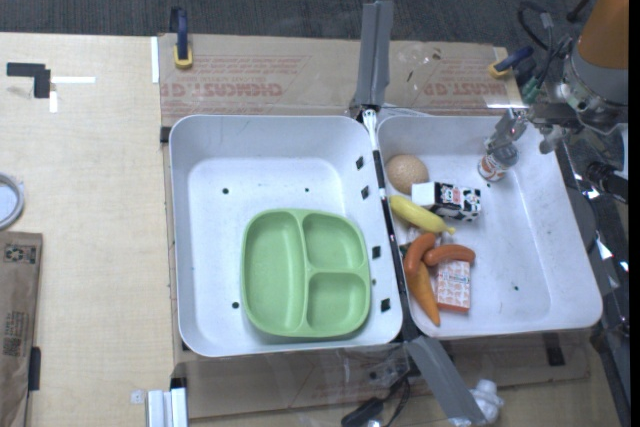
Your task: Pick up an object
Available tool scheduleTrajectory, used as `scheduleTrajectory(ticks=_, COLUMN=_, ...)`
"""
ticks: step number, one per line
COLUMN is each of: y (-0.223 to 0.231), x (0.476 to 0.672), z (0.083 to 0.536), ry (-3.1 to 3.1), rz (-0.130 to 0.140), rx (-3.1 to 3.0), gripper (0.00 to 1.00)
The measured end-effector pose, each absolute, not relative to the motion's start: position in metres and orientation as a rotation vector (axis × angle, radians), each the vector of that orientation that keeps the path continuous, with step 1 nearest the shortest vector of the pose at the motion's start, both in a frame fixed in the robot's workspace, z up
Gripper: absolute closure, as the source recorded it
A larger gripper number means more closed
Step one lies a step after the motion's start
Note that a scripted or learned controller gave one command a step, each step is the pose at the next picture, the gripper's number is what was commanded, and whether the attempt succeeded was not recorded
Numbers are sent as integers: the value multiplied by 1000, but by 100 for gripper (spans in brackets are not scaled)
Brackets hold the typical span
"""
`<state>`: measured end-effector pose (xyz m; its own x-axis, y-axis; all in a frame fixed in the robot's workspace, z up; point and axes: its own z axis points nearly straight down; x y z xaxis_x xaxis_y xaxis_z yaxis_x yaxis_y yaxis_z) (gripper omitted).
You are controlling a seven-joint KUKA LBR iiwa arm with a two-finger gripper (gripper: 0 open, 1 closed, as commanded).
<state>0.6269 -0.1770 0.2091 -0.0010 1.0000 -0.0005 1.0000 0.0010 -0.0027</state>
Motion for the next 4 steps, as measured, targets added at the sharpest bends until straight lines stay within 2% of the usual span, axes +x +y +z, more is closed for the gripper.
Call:
scheduleTrajectory(ticks=1, y=-204, x=644, z=102, ry=-2328, rz=0, rx=-2111, gripper=0)
scheduleTrajectory(ticks=2, y=-163, x=632, z=152, ry=-2332, rz=1, rx=-2104, gripper=0)
scheduleTrajectory(ticks=3, y=-179, x=640, z=116, ry=-2250, rz=2, rx=-2194, gripper=0)
scheduleTrajectory(ticks=4, y=-131, x=566, z=102, ry=-2194, rz=-16, rx=-2273, gripper=0)
